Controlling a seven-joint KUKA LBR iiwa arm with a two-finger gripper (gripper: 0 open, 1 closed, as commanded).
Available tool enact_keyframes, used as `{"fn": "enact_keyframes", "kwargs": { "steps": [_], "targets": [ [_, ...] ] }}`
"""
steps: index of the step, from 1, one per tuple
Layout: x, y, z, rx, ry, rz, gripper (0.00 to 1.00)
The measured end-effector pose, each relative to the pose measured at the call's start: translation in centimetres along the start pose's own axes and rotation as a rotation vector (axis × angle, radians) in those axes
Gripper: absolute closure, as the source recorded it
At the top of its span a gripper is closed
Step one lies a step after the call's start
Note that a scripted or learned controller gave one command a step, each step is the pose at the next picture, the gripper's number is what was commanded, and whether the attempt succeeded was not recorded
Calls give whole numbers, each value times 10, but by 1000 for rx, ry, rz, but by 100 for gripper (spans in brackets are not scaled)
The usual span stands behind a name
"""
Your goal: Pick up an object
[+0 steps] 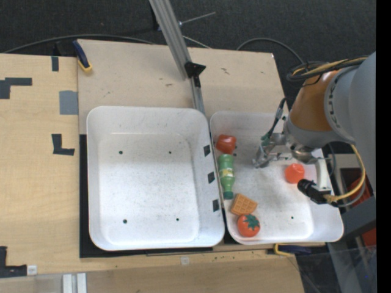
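Arm [351,102]: cut off by the right edge; upper links out of frame.
Right bin [275,124]: right rim hidden beneath the arm.
Gripper [264,159]: fingertips too small and blurred; spacing not determinable.
Aluminium pole [171,26]: cut off at the top edge.

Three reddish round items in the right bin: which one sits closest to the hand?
The orange-red one by the bin's right side, just right of the hand. The red one lies farther left by the divider, and the tomato sits at the near edge.
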State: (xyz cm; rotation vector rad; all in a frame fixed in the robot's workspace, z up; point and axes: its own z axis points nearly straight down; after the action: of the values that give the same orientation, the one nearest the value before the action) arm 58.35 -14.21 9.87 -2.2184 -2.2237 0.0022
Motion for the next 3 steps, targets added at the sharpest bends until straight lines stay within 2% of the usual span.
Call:
{"fn": "enact_keyframes", "kwargs": {
  "steps": [1, 2, 3],
  "targets": [
    [-2, -2, -43, -4, 0, 2, 100],
    [-2, 8, -90, -5, 0, 1, 100],
    [-4, 4, -153, -7, -1, 1, 100]
  ]
}}
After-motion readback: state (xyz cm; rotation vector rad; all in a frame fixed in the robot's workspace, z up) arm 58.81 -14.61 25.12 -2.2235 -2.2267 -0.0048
